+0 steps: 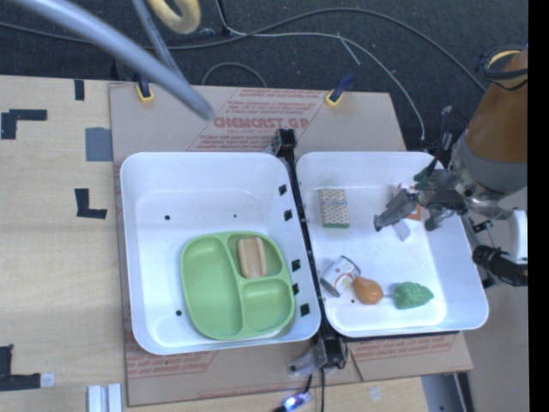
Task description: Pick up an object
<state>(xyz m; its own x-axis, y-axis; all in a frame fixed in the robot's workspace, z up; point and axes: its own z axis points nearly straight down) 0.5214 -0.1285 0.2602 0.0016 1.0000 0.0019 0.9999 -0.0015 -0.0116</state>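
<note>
Four things are lying in the right bin [446, 316]: a sponge [334, 207], a packet [340, 274], an orange ball [368, 291] and a green lump [413, 295]. The gripper [410, 211] is hanging over that bin with its fingers spread open, holding nothing, so the picking is not done yet.

Two shallow white plastic bins [141, 196] on a tan cardboard sheet [257, 118] printed with red lettering. Left bin: light green three-compartment plate [214, 303] bearing a beige block [251, 257]. Right bin: orange rounded object [368, 291], green crumpled lump [413, 295], speckled green-edged sponge [334, 207].
</note>
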